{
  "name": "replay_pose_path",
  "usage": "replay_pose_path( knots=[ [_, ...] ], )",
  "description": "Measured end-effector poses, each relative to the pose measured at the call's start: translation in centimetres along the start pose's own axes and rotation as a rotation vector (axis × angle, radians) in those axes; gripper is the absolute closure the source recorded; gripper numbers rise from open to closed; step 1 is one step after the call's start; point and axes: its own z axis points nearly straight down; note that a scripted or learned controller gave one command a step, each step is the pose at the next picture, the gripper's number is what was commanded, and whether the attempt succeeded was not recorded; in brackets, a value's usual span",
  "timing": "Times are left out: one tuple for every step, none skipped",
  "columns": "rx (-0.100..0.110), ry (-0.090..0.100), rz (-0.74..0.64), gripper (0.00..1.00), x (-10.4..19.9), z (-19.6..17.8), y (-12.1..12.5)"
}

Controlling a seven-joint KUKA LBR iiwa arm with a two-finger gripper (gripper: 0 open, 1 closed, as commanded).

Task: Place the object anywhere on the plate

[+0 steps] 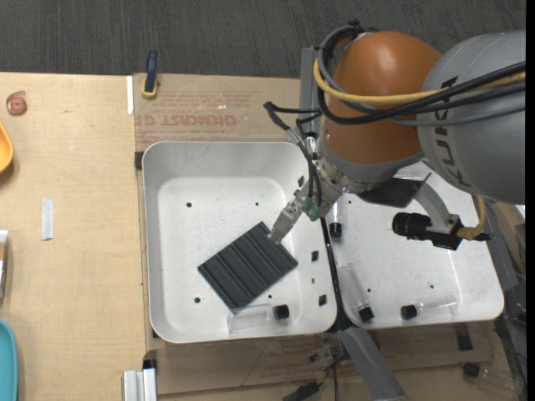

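Plate [248, 266] lies tilted in left bin [167, 190]; tool [282, 224] touches its corner, grip unclear.

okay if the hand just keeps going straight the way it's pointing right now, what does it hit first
Most likely the dark ribbed plate in the left bin. The hand points down and left, its tip right at the plate's upper corner. Whether it already touches is unclear from this slanted view.

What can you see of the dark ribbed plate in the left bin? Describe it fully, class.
The dark ribbed plate is a flat, dark grey rectangle with raised parallel ridges, plastic or rubber by its look. It lies flat on the floor of the left bin, turned diagonally, towards the front right. The gripper meets its upper corner.
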Motion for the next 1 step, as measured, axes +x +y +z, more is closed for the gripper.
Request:
replay_pose_path(
  knots=[
    [0.001,-0.001,0.000,1.00,-0.13,-0.81,-0.01]
  ],
)
